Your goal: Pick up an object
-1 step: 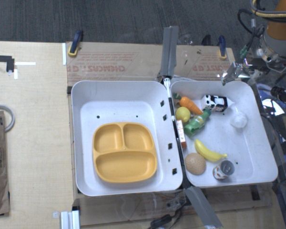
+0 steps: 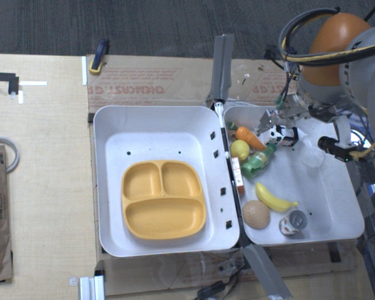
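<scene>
The gripper (image 2: 276, 129) hangs low in the right bin (image 2: 337, 217), at twelve o'clock of a smooth carrot (image 2: 250, 138), round lemon (image 2: 239, 149), crinkled green packet (image 2: 257, 162), curved banana (image 2: 274, 199) and rough tan ball (image 2: 256, 214). The left bin (image 2: 112, 167) holds a glossy yellow three-section plate (image 2: 164, 199). Brown cardboard (image 2: 150, 80) lies at twelve o'clock on the pale bench (image 2: 37, 167).

Dark grey carpet (image 2: 144, 11) behind a pale wooden bench (image 2: 37, 167)

Two white bins (image 2: 106, 167), one yellow plate (image 2: 164, 199), six small objects (image 2: 256, 214).
</scene>
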`<state>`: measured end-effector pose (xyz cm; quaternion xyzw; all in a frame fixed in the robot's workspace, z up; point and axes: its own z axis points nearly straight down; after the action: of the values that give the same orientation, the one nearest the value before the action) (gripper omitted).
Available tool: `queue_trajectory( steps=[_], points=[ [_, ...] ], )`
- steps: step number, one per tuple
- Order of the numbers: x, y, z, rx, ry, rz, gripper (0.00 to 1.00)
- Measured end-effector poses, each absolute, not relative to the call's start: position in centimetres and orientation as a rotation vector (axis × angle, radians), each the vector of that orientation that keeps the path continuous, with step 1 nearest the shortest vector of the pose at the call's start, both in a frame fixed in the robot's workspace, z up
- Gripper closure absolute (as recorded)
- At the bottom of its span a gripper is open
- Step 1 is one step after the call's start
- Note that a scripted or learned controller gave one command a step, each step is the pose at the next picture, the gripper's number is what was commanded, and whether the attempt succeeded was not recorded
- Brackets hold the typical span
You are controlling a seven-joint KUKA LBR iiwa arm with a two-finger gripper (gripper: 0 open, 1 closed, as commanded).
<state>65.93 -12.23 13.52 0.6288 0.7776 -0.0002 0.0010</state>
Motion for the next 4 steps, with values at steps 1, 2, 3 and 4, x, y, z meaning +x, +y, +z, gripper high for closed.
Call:
queue_trajectory(
  steps=[1,2,3,4],
  points=[
    [63.2,-6.6,19.2,1.986,2.434,-0.002,0.0],
    [61.4,-10.5,10.3,2.119,2.311,-0.004,0.0],
    [64.3,-11.3,8.8,1.845,2.603,-0.065,0.0],
    [64.6,-11.7,9.8,1.834,2.587,-0.063,1.0]
  ],
)
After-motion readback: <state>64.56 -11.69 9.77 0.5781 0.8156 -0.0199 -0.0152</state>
